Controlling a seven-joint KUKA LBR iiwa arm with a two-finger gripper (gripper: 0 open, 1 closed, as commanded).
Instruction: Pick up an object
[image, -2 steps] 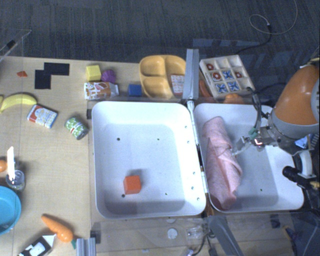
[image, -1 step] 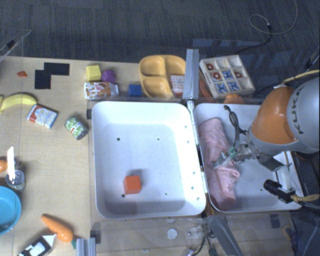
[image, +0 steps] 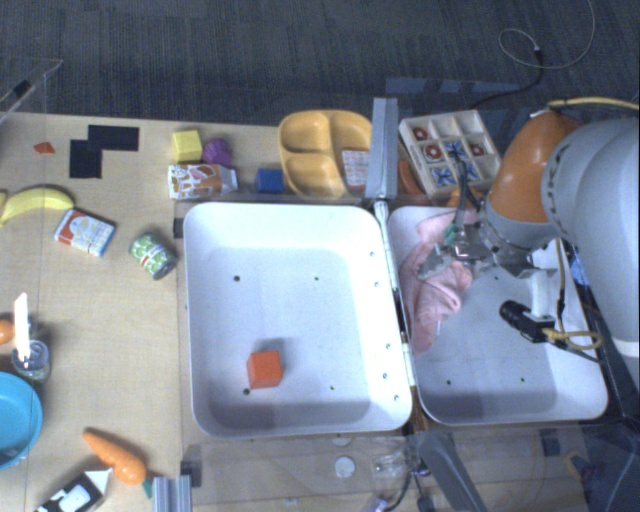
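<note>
Task thing: pink cloth (image: 435, 295), bunched in the right bin (image: 520, 390) and lying along that bin's left wall.
Gripper (image: 447, 255): sits low over the upper part of the cloth and touches or nearly touches it. I cannot tell if it is open or closed, and no hold on the cloth can be confirmed.
Other candidate: orange block (image: 265, 369), well to the left of the cloth, alone in the left bin (image: 300, 240).
Risk 1: the grip takes only a thin top fold. Cause: soft, loose fabric. The fold would likely slide out during the lift.
Risk 2: the cloth snags. Cause: its edge lies against the bin wall, so a trailing end could drag on the rim.
Risk 3: the gripper strikes the wall. Cause: the cloth leaves little room on its left side.
Risk 4: a closed grip on nothing. Cause: the cloth flattens under a downward push.
</note>
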